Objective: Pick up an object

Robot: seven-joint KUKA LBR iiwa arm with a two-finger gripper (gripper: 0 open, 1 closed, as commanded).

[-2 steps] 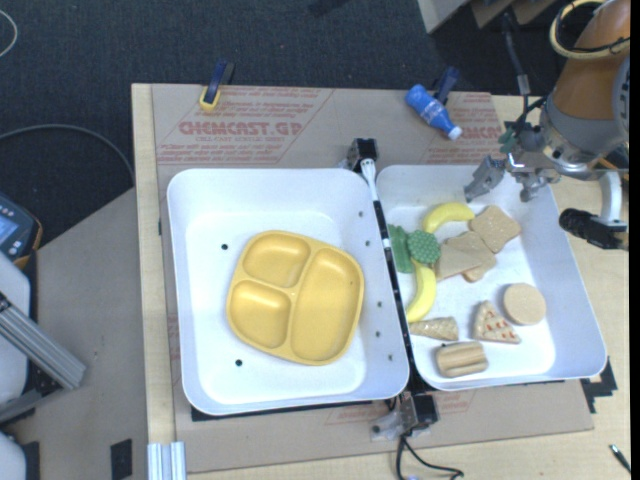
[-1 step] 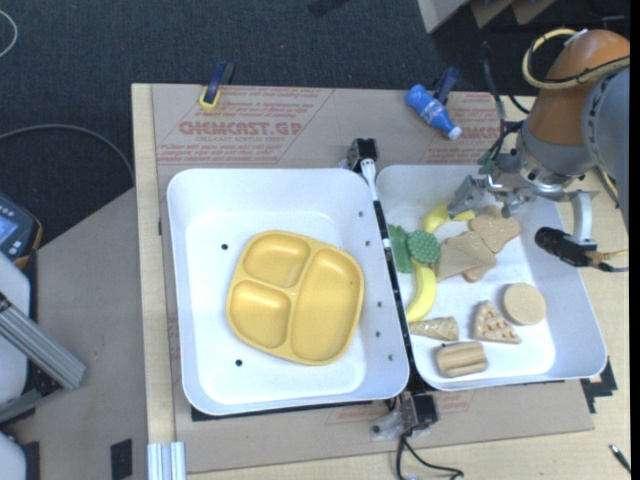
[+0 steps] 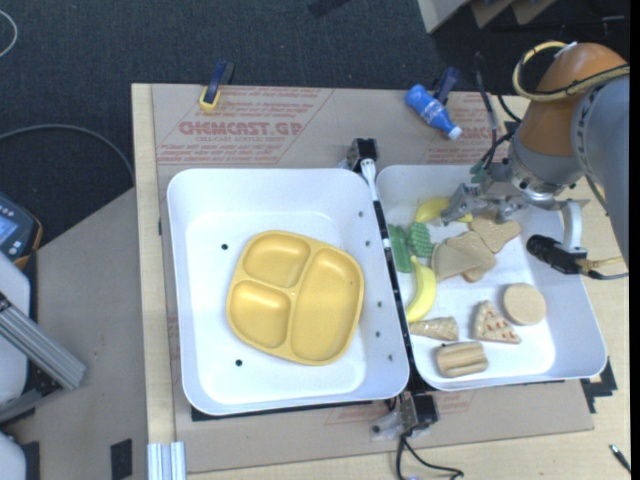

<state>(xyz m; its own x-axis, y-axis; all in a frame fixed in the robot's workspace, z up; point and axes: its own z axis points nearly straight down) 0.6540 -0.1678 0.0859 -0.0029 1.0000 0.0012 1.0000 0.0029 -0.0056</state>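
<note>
1. The arm reaches in from the right, and its pincer (image 3: 480,200) hangs low over the upper part of the right bin (image 3: 590,343). Whether it is open, closed or gripping anything I cannot tell; the wrist hides that.
2. The likeliest target, I judge, is the tan flat piece (image 3: 468,256) just below the pincer, beside a yellow lump (image 3: 432,209) and a green ribbed piece (image 3: 408,245). All three lie in the right bin's upper left.
3. The tan piece looks like moulded plastic toy food: light, stiff, smooth, with an uneven outline. A thin flat thing offers little height, so taking it across a narrow edge seems safest; it may slide on the slick white floor.
4. The banana (image 3: 424,290) is curved and glossy, best pinched at mid-length, in my view.
5. Lower down sit a round biscuit-coloured disc (image 3: 523,304), a pizza-like wedge (image 3: 495,325), a cone-like wedge (image 3: 434,329) and a short cylinder (image 3: 460,358). The cylinder may roll if nudged.
6. The left bin (image 3: 195,268) carries a yellow divided tray (image 3: 295,296), rigid, shallow and wide.
7. Both bins rest on the cardboard-covered table (image 3: 250,128).
</note>
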